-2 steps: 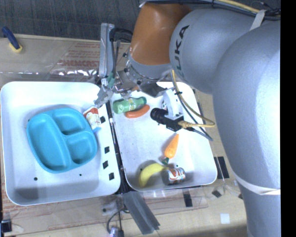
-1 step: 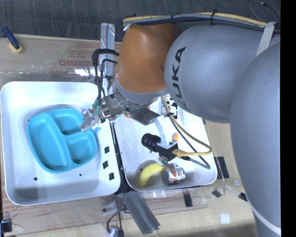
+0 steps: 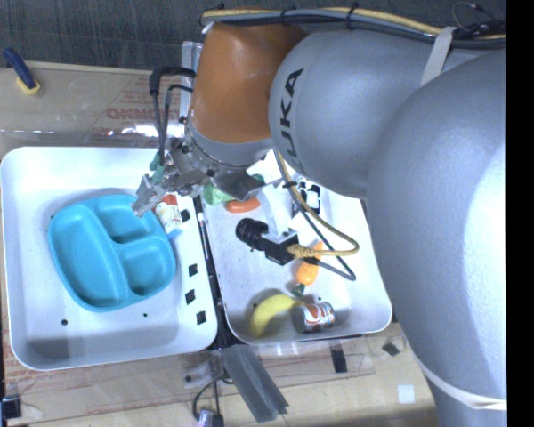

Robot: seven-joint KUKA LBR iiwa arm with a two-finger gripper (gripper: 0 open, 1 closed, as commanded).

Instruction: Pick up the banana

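The yellow banana lies near the front edge of the right bin, beside a small can. My gripper hangs over the left bin, at the far right rim of a blue divided tray. That puts it well to the left of the banana and farther back. A small white bottle with a red label sits just right of the gripper tip; whether it is touched I cannot tell.
In the right bin lie an orange carrot-like piece, a small orange item and something green under the wrist. The big grey arm covers that bin's far right side.
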